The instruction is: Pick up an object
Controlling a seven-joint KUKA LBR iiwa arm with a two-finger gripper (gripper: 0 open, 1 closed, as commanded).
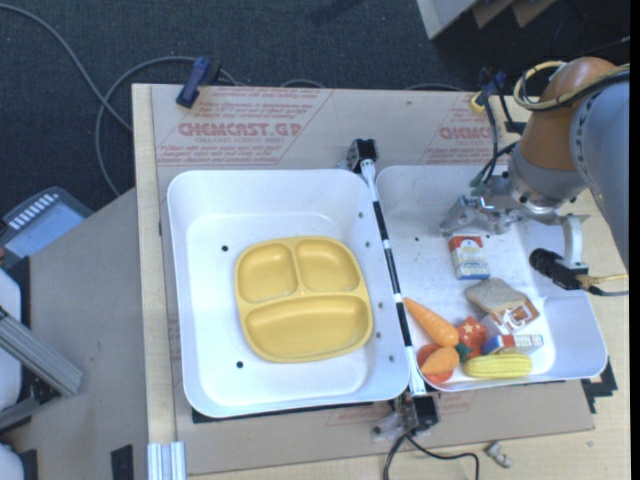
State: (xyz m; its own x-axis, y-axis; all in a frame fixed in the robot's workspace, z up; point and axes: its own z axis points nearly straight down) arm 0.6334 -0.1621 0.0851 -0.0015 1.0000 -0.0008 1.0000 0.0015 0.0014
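Carton [468, 256], small red-and-white, lies flat in right bin [420, 193], just beside my claw [478, 211] | claw state: cannot tell, nothing seen held | handling guess: light, stiff card, slightly crushable | grip: across its narrow sides | carrot [432, 320] sits beyond carton, well apart.

The divided tray [300, 298] lies in the middle of the left bin [190, 268]. Right of the tray sits the right bin [420, 193], holding a carton [468, 256] (upper middle). Nearer than the carton lie a carrot [431, 320], a corn cob [497, 366] and a bread slice [497, 295].
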